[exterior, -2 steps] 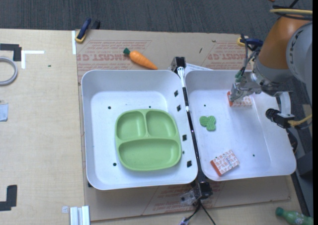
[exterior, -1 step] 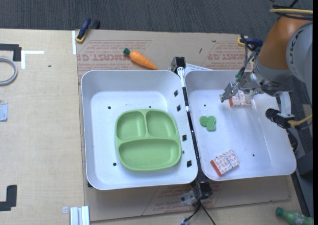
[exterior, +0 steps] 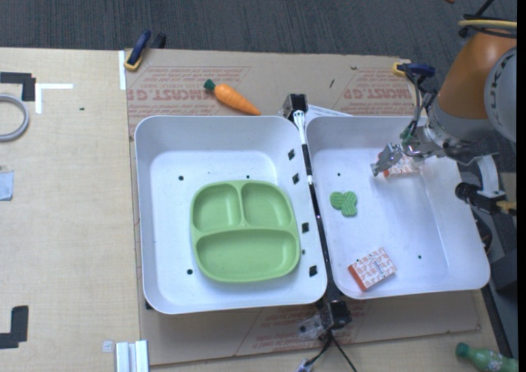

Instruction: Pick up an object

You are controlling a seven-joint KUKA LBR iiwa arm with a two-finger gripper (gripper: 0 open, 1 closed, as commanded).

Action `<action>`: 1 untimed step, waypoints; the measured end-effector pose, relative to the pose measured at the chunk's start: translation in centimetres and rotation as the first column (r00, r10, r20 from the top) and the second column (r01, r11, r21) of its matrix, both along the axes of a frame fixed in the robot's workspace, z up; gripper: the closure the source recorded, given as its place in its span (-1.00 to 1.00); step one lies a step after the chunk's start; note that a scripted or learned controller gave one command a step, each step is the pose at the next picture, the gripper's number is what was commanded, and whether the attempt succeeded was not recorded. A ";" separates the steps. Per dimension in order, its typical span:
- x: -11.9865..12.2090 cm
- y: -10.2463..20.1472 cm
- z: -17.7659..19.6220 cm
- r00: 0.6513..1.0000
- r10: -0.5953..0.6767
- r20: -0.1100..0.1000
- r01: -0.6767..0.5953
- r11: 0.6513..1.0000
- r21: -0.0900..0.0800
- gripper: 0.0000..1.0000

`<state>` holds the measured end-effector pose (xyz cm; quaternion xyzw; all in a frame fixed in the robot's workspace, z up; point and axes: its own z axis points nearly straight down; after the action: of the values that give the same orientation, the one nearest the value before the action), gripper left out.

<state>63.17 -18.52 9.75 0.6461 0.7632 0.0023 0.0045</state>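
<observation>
My gripper (exterior: 394, 163) hangs over the upper middle of the right bin (exterior: 444, 235). It is shut on a small red-and-white packet (exterior: 405, 168) that shows between the fingers. A green clover-shaped toy (exterior: 344, 202) lies on the bin floor to the lower left of the gripper. A second red-and-white patterned box (exterior: 371, 269) rests near that bin's front edge. In the left bin (exterior: 164, 198) sits a green divided plate (exterior: 244, 231).
A toy carrot (exterior: 232, 97) lies on the cardboard behind the left bin. A blue clamp (exterior: 136, 50) sits at the cardboard's back left corner and another one (exterior: 417, 71) at its back right. A green bottle (exterior: 485, 355) lies at the bottom right.
</observation>
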 end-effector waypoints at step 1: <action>0.1 -0.1 1.1 1.000 -0.001 0.001 0.001 1.000 -0.001 1.00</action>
<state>63.24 -18.60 10.82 0.6465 0.7629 0.0023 0.0054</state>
